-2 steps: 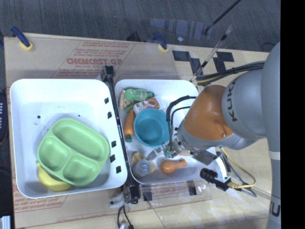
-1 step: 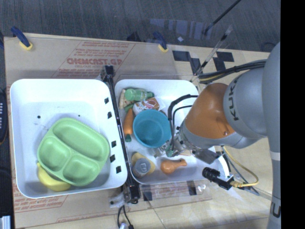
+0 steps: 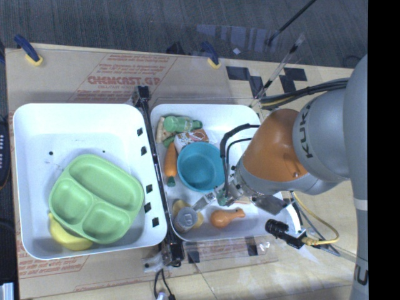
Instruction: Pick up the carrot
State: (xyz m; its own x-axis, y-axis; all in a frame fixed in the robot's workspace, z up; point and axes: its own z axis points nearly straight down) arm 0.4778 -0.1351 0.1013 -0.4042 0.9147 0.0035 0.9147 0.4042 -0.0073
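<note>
Pincer (image 3: 220,197) sits low in the right bin (image 3: 247,114), under the orange band (image 3: 275,149) of the grey arm (image 3: 337,130). Whether it is released or clenched: cannot tell, the wrist hides too much. Nothing visibly between its tips.

Just beside pincer, toward the near rim: an orange-brown drumstick-shaped toy (image 3: 226,217) lying on the bin floor. A little left of that, a small round grey can (image 3: 185,218), with a yellowish piece (image 3: 179,205) touching it.

Immediately left of pincer and slightly farther up: blue cup (image 3: 200,165), open side facing the camera, close against the wrist.

Carrot (image 3: 170,162): left of the blue cup, on the cup's far side from the pincer, lying lengthwise along the right bin's left wall. Apart from the pincer, cup between them.

Farther up from pincer, at the bin's back left corner: a green bottle-like item (image 3: 180,125) and a white-and-red packet (image 3: 190,138) below it.

Well left of pincer, in the left bin (image 3: 37,117): green divided plate (image 3: 95,197), tilted, resting over a yellow object (image 3: 65,237) at the near corner.
</note>
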